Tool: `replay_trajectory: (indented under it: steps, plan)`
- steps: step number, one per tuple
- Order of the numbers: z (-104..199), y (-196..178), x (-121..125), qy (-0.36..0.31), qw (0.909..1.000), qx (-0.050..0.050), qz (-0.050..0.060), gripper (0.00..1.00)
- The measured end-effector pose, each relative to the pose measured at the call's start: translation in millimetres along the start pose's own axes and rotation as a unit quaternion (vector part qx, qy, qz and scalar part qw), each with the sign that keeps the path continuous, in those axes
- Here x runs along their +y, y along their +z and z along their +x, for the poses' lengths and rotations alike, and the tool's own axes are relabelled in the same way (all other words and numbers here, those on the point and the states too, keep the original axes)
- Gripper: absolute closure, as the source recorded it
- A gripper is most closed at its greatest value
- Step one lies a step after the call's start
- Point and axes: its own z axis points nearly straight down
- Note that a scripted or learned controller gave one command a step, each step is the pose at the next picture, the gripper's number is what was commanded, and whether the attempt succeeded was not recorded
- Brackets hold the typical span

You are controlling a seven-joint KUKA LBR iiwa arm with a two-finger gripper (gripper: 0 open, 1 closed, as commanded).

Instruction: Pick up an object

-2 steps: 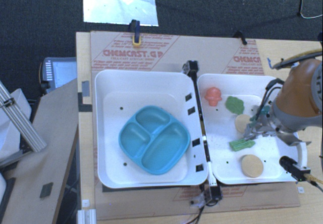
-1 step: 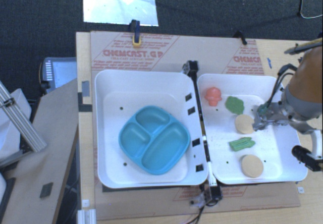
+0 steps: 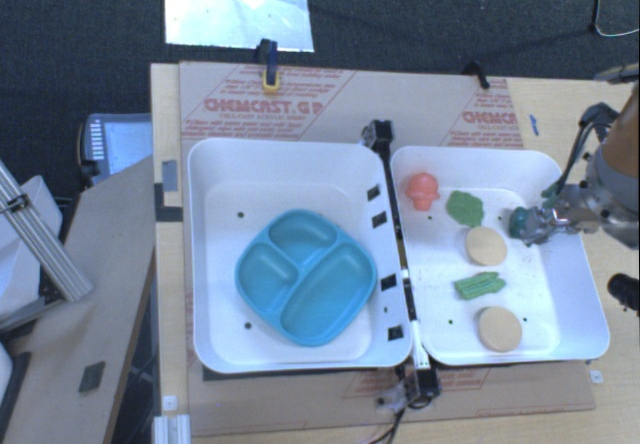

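Note:
The right bin (image 3: 570, 332) holds several small items. A pink mushroom-like piece (image 3: 422, 189) lies at the back left, with a dark green lump (image 3: 464, 207) beside it. A tan disc (image 3: 486, 246) sits in the middle, a light green leafy piece (image 3: 478, 284) below it, and a second tan disc (image 3: 499, 328) near the front. My gripper (image 3: 524, 224) reaches in from the right, low over the right bin. It is just right of the upper tan disc and the dark green lump, with nothing seen held.
The left bin (image 3: 220, 182) holds a blue divided plate (image 3: 305, 277). A black-clipped divider (image 3: 388, 232) runs between the bins. The arm's grey wrist (image 3: 610, 182) hangs over the right bin's right wall. Cardboard (image 3: 330, 102) lies under both bins.

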Motion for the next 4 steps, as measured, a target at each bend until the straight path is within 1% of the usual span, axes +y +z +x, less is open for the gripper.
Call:
replay_trajectory:
  steps: [1, 2, 3, 4]
  plan:
    - [0, -26, 2, 0.0, 1.0, 0.0, 0.0, 1.0]
    - [47, -13, -2, -0.001, 1.0, 0.001, 0.001, 1.0]
    - [96, -19, -3, -0.001, 1.0, 0.001, 0.001, 1.0]
    - [143, -12, -12, -0.002, 1.0, 0.001, 0.001, 1.0]
